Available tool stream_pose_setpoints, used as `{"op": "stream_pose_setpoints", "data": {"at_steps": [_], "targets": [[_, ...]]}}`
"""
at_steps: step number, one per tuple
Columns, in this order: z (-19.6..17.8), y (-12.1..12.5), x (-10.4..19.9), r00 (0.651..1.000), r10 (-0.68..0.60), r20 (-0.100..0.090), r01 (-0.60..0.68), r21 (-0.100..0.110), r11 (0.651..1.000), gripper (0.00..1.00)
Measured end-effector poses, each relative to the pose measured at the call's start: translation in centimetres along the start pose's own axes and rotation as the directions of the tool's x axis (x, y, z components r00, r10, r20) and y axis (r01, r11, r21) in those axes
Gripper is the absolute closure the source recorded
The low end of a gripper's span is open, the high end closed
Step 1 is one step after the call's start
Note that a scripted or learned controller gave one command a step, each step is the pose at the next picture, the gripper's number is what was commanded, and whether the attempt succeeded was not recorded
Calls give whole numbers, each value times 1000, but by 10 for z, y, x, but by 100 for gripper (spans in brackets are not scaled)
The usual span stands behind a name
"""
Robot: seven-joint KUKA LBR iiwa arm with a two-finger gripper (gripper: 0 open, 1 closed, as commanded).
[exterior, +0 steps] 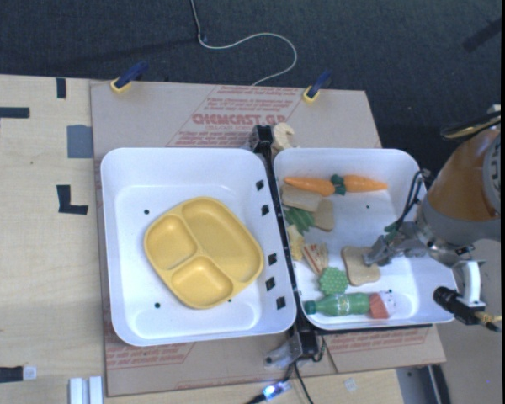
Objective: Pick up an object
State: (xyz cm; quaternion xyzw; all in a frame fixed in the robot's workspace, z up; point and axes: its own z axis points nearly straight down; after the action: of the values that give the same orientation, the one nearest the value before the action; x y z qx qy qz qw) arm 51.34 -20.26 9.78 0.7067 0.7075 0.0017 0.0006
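Gripper low in right bin, fingertips at right edge of tan toast-shaped piece; cannot tell if spread or pressed. Piece lies flat, directly to left of tips, touching. Green bottle lies near, below-left, long axis left-right.

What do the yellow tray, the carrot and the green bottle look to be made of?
Yellow tray: likely moulded plastic, with an even colour, a soft sheen and three rounded compartments.
Carrot: probably toy plastic, uniformly orange with a green top; it could be rubbery.
Green bottle: apparently plastic and slightly glossy, with a red end. Its detail is too small to be sure.
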Motion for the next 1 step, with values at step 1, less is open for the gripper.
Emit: {"op": "stream_pose_setpoints", "data": {"at_steps": [1], "targets": [[-57,-8,-2,1000,1,3,-1,0,1000,100]]}}
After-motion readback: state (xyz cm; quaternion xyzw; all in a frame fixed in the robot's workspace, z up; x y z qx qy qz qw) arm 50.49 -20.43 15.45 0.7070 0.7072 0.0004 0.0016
